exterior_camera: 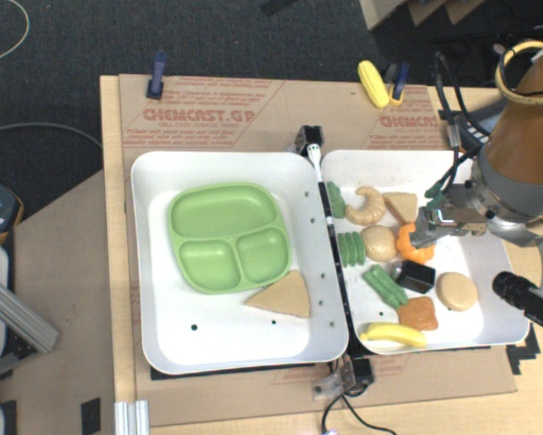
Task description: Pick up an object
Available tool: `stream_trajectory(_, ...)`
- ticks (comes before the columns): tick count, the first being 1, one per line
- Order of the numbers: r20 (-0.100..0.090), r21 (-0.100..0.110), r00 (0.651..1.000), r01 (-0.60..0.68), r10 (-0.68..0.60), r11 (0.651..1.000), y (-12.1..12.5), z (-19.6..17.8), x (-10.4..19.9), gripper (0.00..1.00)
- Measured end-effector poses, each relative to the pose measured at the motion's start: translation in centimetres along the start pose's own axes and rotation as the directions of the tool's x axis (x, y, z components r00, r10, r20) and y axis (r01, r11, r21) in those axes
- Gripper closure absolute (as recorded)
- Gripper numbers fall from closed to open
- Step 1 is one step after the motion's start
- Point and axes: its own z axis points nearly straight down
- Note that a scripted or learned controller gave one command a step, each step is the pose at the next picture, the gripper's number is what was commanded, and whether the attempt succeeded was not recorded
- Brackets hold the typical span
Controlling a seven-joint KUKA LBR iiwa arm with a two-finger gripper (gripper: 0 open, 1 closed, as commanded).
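Banana (393,335) nearest, at right bin (498,333) near edge. Claw (422,239) down over orange piece (410,241); can't tell if it's gripping.

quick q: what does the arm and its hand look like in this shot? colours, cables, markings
Grey arm with a wide orange band above the wrist. A yellowish hoop-shaped cable loops over the band's top. The hand is dark metal with silver parts and a small green spot. No readable markings.
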Motion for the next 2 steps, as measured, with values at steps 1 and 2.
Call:
stream_trajectory(1,0.001,-0.002,1.0,0.0,0.0,1.0,0.1,-1.0,0.0,1.0)
stream_trajectory(2,0.001,-0.005,1.0,0.0,0.0,1.0,0.1,-2.0,0.0,1.0)
